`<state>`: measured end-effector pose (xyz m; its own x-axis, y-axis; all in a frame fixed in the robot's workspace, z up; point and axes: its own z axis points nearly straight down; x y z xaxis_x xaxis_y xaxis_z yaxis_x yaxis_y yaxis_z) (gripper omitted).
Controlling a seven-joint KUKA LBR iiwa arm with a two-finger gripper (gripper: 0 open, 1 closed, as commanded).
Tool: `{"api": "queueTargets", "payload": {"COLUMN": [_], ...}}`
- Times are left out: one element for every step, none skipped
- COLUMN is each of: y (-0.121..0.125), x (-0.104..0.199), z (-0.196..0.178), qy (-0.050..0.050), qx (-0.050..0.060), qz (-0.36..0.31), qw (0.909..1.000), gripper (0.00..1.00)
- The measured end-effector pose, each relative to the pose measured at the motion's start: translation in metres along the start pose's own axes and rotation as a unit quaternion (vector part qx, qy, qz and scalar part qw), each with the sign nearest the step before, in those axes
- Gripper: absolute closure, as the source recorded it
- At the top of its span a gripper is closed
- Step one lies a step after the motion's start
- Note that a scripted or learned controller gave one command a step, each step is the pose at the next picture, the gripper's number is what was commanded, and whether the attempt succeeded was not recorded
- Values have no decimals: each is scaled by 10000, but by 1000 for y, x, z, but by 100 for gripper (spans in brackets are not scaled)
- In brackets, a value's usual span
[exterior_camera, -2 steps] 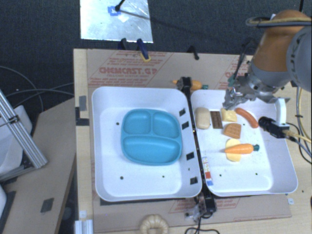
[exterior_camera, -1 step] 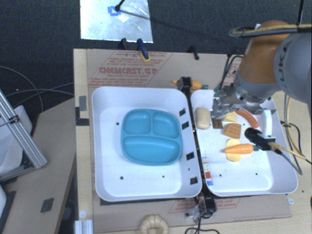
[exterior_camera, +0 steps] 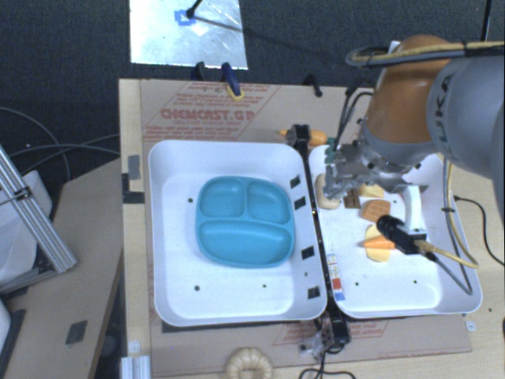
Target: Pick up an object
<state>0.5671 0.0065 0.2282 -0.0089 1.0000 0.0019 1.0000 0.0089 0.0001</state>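
My gripper (exterior_camera: pixel 334 183) hangs low over the back left corner of the right bin (exterior_camera: pixel 394 290). Just beneath and left of it lies a pale beige piece (exterior_camera: pixel 325 199), near the bin's left wall. To its right are a yellow piece (exterior_camera: pixel 371 190), a brown cracker-like piece (exterior_camera: pixel 375 209) and an orange piece (exterior_camera: pixel 379 245) resting on a pale yellow one. A white strip (exterior_camera: pixel 413 202) lies further right. The grey arm with its orange band (exterior_camera: pixel 406 93) hides the bin's back right part.
The left bin (exterior_camera: pixel 177 290) holds a blue divided plate (exterior_camera: pixel 245 221). A small orange thing (exterior_camera: pixel 316 138) sits behind the bins on the cardboard. A beige ring (exterior_camera: pixel 248 363) lies at the front edge below the bins.
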Motion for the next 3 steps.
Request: {"api": "queueTargets", "payload": {"y": [-22, -19, -21], "x": [36, 46, 44], "z": [-2, -5, 15], "qy": [-2, -6, -11], "qx": [6, -4, 8], "qz": [3, 10, 40], "qw": [10000, 10000, 10000], "gripper": [100, 100, 100]}}
